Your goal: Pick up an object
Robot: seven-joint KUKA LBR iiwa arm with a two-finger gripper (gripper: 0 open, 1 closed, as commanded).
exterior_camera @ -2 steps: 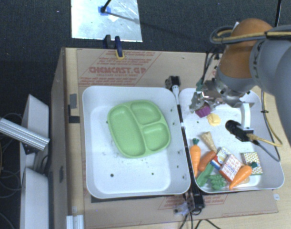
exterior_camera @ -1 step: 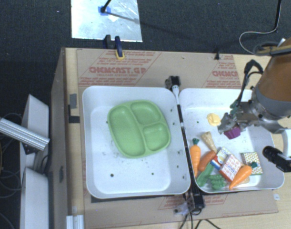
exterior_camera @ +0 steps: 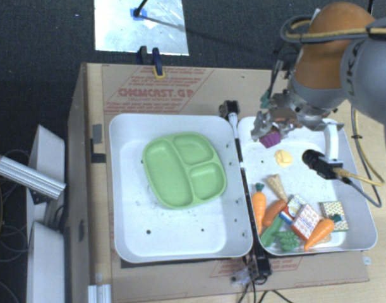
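Gripper (exterior_camera: pixel 267 129): I see it low over the right bin's (exterior_camera: pixel 363 229) far corner.
Jaws: I read them clamped on a purple object (exterior_camera: pixel 270 138).

Two smooth white plastic bins (exterior_camera: pixel 180 248) are sitting on printed brown cardboard (exterior_camera: pixel 161 93), the left one showing a matt green plastic divided plate (exterior_camera: pixel 183 169); at upper left, a shiny foil-like sheet (exterior_camera: pixel 139 17) is lying on dark, rough carpet (exterior_camera: pixel 35 55)

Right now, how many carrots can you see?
2, both in the right bin: one carrot near its left wall, another carrot near the front right corner. More could hide under the pile.
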